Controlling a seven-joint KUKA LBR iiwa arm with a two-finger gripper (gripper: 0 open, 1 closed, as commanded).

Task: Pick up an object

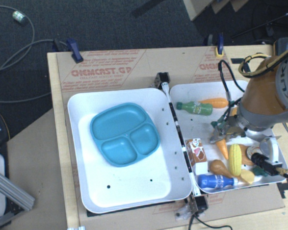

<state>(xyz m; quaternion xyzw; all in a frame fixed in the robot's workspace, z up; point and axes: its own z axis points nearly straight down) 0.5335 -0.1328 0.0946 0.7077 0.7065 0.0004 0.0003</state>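
Dark carpet floor (102, 16) strewn with cables (11, 47) surrounds a plywood bench (131, 68).

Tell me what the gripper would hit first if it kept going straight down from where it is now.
Probably the small orange carrot just below the gripper in the right bin, with the corn cob beside it. Height is hard to judge from this slanted view, so it might meet the bin floor instead.

White bins: two, the left bin (90, 189) and the right bin (191, 91)
Blue divided plate (124, 134): one
Green bottle (195, 107): one
Blue bottle (215, 182): one
Carrots: two, upper carrot (214, 102) and lower carrot (223, 150)
Corn cob (234, 160): one
Brown packet (197, 151): one
Blue clamps: two, the left clamp (74, 49) and the right clamp (220, 44)
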